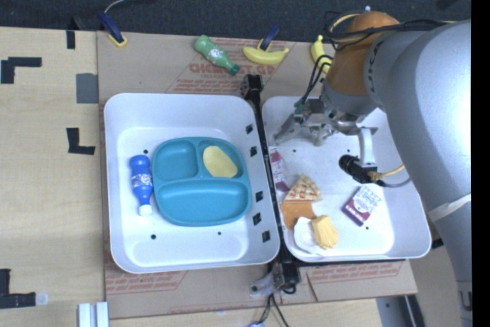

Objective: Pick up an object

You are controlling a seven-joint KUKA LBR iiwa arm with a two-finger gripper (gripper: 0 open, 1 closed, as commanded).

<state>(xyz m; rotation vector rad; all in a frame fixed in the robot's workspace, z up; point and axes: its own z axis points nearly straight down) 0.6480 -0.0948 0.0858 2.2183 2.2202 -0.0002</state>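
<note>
My gripper (pixel 300 133) hangs over the far left part of the right bin (pixel 404 237), its fingers spread open with nothing between them. Just below it, by the bin's left wall, lies a pink and white packet (pixel 277 168). Nearer the front are a tan wedge-shaped waffle piece (pixel 305 188), an orange piece (pixel 293 212), a yellow corn cob (pixel 325 232) on a white piece, and a purple box (pixel 361 204). The left bin (pixel 122 119) holds a blue divided plate (pixel 200 191) with a yellow piece (pixel 220 161) in its far right compartment, and a blue bottle (pixel 140 184) beside it.
Behind the bins, on the cardboard, lie a green bottle (pixel 216 55) and a yellow banana (pixel 265 53). The grey arm (pixel 429 111) covers the right bin's far right side. A black divider (pixel 260 157) runs between the two bins.
</note>
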